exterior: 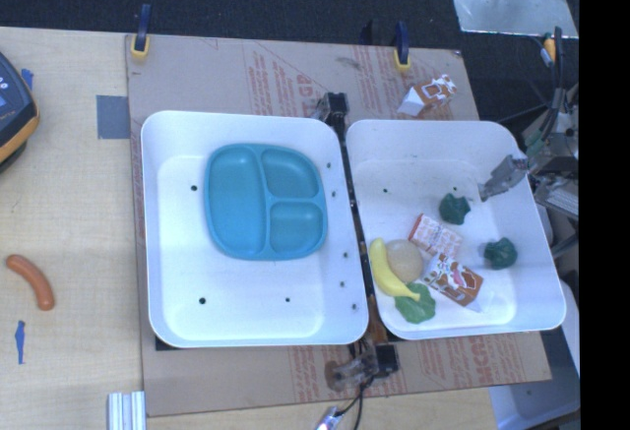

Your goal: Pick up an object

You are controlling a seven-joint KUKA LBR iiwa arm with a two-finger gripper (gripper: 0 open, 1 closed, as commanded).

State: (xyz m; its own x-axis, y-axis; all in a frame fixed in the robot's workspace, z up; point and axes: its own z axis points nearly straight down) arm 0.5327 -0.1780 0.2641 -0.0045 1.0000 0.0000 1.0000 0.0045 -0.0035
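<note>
The gripper (498,180) hovers at the right bin's (423,138) two o'clock edge; I cannot tell its state. A green toy (454,208) lies just beside it at eight o'clock, another green toy (500,253) lies at six o'clock.

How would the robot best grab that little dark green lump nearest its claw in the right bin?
Probably from straight above, closing across the middle of the dark green lump. It sits apart on bare bin floor, with free space on all sides for the fingers. It looks small and rounded, so the middle is the widest hold. The end effector is just to its right.
</note>
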